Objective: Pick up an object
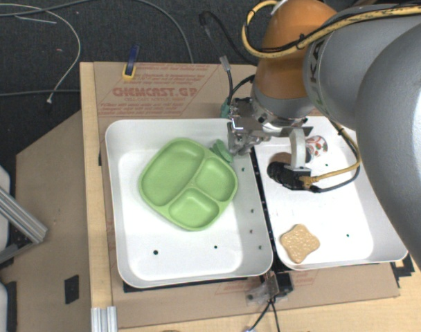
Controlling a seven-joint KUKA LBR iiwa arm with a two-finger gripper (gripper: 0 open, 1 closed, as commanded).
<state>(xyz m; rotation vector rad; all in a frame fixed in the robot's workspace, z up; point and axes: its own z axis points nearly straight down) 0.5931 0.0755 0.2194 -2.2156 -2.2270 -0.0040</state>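
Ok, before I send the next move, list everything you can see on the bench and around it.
Divided plate: one, green, middle of the left bin.
Cracker-like piece: one, tan, near edge of the right bin.
Small object: one, white and red, far part of the right bin, too small to identify.
Left bin: one, white.
Right bin: one, white.
Cardboard sheet: one, brown, under the bins.
Arm: one, grey with orange band, reaching from the right.
Gripper: one, at the plate's far right rim.

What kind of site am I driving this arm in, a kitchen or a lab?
Most likely a robotics lab test bench: two white bins sit on cardboard, loose cables trail over dark carpet, and the contents are toys, such as a green divided plate.
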